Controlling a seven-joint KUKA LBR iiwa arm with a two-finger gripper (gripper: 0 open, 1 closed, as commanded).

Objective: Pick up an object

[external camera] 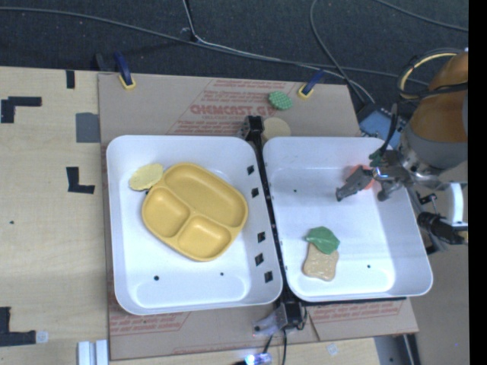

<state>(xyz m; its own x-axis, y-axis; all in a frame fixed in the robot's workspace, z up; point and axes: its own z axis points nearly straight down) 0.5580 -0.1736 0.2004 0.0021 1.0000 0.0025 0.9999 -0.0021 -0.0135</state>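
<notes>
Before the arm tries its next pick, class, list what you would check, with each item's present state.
1. Gripper over the right bin: ok.
2. Nothing held between the fingers: ok.
3. Green piece and tan piece in the right bin: ok.
4. Gripper above those pieces: not ok, they lie nearer the front.
5. Pieces apart: not ok, green overlaps tan.
6. Yellow tray in the left bin, away from the arm: ok.

I read red print, roughly "CHEMCAST", on the brown board (pixel 221 109) above the bins, upper centre of frame.
</notes>
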